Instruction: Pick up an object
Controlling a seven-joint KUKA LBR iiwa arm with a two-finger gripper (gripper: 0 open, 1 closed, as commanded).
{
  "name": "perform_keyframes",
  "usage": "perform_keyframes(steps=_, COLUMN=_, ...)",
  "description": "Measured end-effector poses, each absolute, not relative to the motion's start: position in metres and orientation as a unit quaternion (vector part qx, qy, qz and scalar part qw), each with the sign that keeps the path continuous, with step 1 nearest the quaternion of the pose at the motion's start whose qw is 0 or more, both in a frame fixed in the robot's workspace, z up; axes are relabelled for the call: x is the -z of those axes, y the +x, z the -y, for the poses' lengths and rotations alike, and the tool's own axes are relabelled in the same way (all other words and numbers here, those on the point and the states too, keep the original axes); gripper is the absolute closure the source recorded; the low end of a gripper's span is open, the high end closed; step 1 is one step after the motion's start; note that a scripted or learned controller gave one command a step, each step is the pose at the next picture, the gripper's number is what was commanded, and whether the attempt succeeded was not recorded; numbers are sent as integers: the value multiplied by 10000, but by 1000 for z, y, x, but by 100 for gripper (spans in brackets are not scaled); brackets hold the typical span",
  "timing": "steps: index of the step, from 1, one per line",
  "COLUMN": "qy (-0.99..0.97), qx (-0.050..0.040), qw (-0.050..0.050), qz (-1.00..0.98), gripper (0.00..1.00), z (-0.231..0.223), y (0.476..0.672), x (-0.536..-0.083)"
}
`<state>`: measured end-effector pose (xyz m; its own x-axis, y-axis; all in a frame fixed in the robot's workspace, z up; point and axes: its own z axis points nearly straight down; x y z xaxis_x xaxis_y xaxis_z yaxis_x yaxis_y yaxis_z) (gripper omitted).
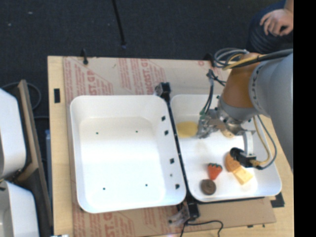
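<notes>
My gripper (pixel 204 131) reaches down into the right bin (pixel 261 190), its tip just right of a flat pale yellow piece (pixel 186 129) near the bin's left wall. Whether anything sits between the fingers is hidden by the wrist above. Lower in the same bin lie a red strawberry-like toy (pixel 214 171), a round brown piece (pixel 208 186), an orange piece (pixel 232 163) and a yellow wedge (pixel 243 175). A tan object (pixel 228 130) peeks out under the wrist.
The left bin (pixel 79 132) stands beside the right one, split by a black clip-studded divider (pixel 173 142). Cables loop from the arm over the right bin's right side. A person's hand (pixel 277 21) shows at the top right, off the bench.
</notes>
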<state>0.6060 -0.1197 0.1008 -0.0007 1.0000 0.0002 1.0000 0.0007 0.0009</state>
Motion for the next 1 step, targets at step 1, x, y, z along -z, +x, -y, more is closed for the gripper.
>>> perform_keyframes(steps=1, qy=7087, qx=6, qw=-3, qz=-7055, gripper=100, z=143, y=530, x=-101)
